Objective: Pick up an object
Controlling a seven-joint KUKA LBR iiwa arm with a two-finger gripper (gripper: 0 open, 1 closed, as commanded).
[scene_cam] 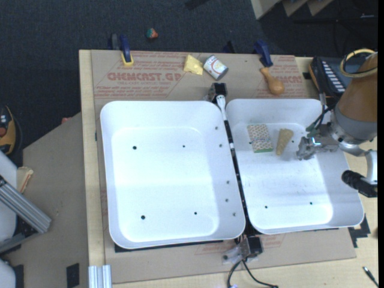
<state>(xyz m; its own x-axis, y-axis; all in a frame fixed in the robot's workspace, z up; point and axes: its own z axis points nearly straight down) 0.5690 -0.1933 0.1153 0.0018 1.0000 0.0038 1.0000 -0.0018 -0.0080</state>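
The near rim of the right bin [300,227] fronts a patterned block [259,138] and a tan wedge [283,141] lying far-centre. The tool [305,149] hangs just right of the wedge, its grip state unclear. Both likely light; the wedge's long sides suit pinching.

The arm [359,104] is cut off by the right edge, so most of its body is out of frame. The gripper [305,149] is small and blurred; its fingertips cannot be made out. A tiny red-green object [152,33] on the far carpet is too small to identify.
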